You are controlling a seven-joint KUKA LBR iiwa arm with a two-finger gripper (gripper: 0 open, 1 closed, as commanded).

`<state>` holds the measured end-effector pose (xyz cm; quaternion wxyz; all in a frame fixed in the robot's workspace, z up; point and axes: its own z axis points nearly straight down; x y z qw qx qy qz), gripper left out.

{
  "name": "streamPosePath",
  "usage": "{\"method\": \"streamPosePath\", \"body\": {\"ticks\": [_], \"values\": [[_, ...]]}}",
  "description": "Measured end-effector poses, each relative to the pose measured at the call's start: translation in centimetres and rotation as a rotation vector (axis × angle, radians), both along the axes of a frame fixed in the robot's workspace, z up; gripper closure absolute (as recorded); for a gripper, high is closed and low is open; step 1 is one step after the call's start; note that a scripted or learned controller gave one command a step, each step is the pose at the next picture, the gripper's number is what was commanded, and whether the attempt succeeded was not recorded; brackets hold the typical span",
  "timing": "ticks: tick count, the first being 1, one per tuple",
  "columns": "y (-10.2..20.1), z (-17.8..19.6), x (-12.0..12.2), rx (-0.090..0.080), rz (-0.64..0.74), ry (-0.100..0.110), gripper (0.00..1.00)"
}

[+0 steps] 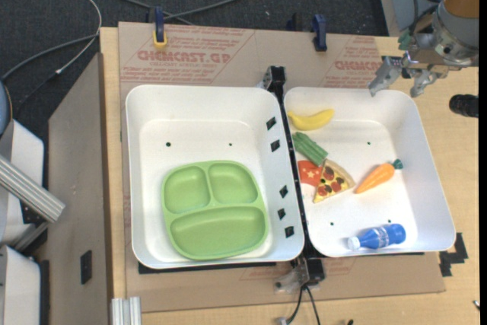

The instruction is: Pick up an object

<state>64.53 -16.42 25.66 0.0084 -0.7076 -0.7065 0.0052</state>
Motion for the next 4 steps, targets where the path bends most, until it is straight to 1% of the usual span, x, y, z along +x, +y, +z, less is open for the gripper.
{"method": "streamPosePath", "body": {"ticks": [1,2,3,4], "values": [[0.1,0.8,0.2,-0.003,0.003,-0.012,0.00],[1.1,-4.9,0.4,-0.001,0.004,-0.007,0.00],[1.0,-9.8,-0.3,-0.002,0.002,-0.008,0.00],[1.1,-16.6,-0.5,-0.001,0.002,-0.005,0.00]]}}
